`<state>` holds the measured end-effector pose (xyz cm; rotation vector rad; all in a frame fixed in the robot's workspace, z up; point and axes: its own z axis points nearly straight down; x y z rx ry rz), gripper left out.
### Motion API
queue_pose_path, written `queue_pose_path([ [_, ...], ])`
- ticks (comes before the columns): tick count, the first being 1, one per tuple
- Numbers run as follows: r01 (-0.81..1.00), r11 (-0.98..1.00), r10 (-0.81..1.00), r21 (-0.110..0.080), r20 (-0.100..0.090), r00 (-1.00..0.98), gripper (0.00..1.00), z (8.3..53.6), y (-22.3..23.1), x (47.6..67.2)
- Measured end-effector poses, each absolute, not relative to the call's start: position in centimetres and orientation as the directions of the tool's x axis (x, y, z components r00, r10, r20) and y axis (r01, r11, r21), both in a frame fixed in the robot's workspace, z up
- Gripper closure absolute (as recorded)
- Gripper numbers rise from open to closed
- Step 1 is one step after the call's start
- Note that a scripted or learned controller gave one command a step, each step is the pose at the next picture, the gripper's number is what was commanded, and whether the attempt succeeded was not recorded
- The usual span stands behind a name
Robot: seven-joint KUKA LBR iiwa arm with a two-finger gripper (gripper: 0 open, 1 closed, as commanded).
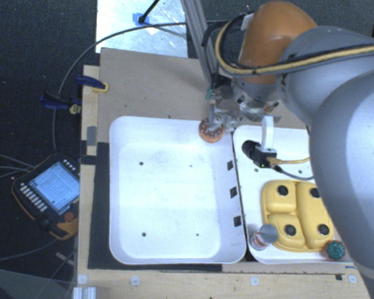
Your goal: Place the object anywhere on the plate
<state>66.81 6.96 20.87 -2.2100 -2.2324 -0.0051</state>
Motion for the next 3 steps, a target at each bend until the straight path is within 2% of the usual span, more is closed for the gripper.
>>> queue_pose_path([
  [1, 1.000, 0.010, 1.000, 0.001, 0.002, -0.010, 1.00, 21.5, 11.4, 65.7],
  [2, 1.000, 0.010, 1.000, 0.003, 0.003, -0.010, 1.00, 22.9, 16.3, 65.3],
  [3, 1.000, 0.010, 1.000, 0.002, 0.003, -0.010, 1.00, 21.9, 22.2, 65.2],
])
